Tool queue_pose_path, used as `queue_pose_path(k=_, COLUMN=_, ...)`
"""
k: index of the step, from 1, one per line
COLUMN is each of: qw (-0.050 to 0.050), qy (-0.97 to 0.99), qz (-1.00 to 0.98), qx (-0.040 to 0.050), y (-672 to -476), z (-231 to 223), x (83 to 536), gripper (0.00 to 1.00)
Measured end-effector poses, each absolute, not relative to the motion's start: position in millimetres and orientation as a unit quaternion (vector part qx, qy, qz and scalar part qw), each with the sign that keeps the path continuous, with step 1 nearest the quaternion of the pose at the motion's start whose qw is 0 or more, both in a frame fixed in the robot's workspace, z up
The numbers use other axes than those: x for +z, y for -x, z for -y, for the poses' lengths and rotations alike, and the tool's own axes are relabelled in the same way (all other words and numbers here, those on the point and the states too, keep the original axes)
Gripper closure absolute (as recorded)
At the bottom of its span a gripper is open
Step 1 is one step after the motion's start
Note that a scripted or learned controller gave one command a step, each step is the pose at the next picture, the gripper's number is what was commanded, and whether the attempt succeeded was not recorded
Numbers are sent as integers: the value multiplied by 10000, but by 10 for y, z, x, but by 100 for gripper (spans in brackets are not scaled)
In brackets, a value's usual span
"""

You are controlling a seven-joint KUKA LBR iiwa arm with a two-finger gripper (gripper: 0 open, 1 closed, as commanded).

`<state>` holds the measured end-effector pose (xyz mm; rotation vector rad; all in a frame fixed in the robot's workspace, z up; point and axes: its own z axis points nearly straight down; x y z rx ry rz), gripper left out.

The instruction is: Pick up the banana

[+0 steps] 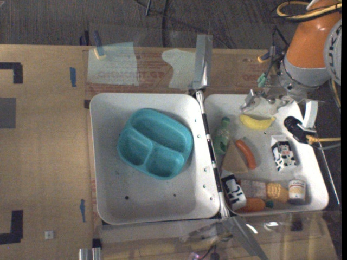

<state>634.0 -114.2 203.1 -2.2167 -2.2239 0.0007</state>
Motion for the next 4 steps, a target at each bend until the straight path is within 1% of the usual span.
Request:
queue_pose_path(k=1, qw=-7, qy=7054, qz=7088, qx=-9, y=-6352, z=1136, x=2138, gripper=100)
queue_pose_path(k=2, qw=-37, qy=5881, qz=8088, qx=-8, y=-6367, z=1717, x=2488, gripper=100)
queue_pose_path(k=3, qw=-35, qy=5882, qz=8087, qx=-8, y=-6366, z=1718, x=2487, gripper=0)
queue_pose_path(k=4, qw=-33, qy=5923, qz=8057, qx=-12, y=-6431, z=1778, x=971, gripper=0)
